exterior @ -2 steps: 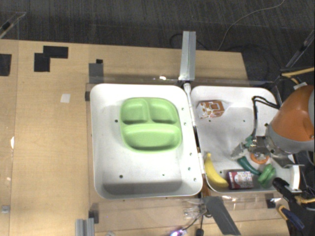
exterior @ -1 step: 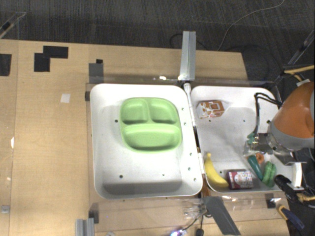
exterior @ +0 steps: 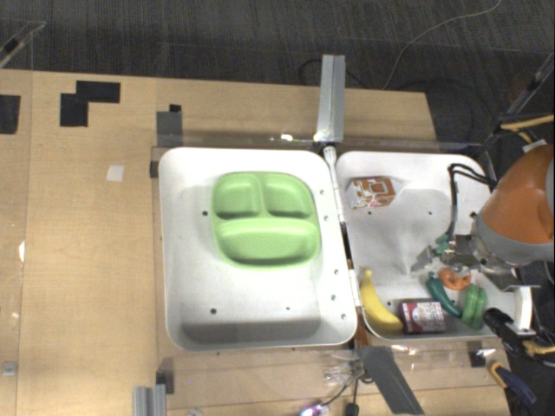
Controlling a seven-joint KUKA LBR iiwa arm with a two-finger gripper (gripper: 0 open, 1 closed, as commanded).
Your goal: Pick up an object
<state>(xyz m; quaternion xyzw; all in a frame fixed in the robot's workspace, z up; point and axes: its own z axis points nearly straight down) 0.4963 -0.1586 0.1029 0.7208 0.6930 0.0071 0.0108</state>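
Observation:
In the right bin [exterior: 408, 167] lie a yellow banana [exterior: 375, 303] at the front left, a dark maroon packet [exterior: 423, 316] beside it, a green and teal toy [exterior: 464, 303] at the front right, and a small orange piece [exterior: 453, 278]. A white card with brown print [exterior: 371, 192] rests at the bin's back left. My gripper [exterior: 436, 259] reaches in from the right, low over the bin, just above the orange piece and the green toy. Nothing is seen between its fingers.
The left bin [exterior: 186, 302] holds a green divided plate [exterior: 263, 217]. A grey metal post [exterior: 331, 98] stands behind the wall between the bins. The arm's orange band [exterior: 525, 206] hangs over the right bin's right side. Cables lie at the front right.

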